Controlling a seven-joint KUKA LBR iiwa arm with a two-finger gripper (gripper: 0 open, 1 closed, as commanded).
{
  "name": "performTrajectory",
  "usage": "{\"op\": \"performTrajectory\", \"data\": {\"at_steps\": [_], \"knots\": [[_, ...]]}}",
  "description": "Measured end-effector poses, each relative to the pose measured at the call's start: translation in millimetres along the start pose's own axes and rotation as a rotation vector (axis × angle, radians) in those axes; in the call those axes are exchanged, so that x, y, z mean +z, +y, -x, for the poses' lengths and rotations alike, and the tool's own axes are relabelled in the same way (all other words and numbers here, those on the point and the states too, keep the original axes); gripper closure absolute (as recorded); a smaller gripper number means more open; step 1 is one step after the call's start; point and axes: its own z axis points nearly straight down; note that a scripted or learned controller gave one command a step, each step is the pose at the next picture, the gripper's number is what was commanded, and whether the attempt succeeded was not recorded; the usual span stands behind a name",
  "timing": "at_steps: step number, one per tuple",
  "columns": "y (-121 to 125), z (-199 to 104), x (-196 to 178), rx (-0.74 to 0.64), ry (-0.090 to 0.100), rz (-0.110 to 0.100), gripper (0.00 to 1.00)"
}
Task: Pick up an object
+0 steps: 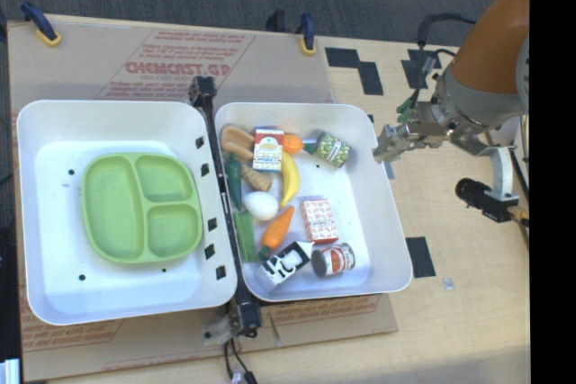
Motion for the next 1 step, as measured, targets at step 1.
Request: {"op": "performTrajectory", "data": {"at_steps": [1], "knots": [[-50.6,-0.6,67.3,0.000,0.001,-0.001,1.00]]}}
